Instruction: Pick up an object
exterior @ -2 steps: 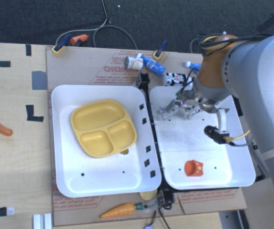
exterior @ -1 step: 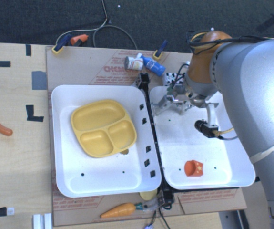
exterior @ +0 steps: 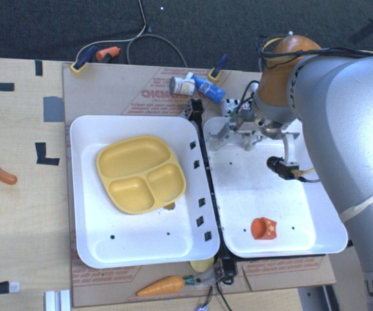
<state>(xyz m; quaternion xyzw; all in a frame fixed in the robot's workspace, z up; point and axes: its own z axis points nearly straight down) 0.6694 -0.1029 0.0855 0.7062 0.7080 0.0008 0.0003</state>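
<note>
Far to the left of the tool, a yellow divided plate (exterior: 141, 173) lies in the left bin (exterior: 85, 238). The tool (exterior: 238, 133) hangs over the far part of the right bin (exterior: 329, 235); whether it is spread or pressed together, I cannot tell. A small orange object (exterior: 263, 228) lies nearer the camera than the tool, well apart from it.

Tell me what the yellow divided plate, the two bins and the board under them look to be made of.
Yellow divided plate: likely moulded plastic, with a smooth matte surface and rounded compartment ridges.
Left bin and right bin: probably thin formed plastic, white, with a slight sheen and rounded rims.
Board: looks like cardboard, flat brown with printed red lettering.
</note>
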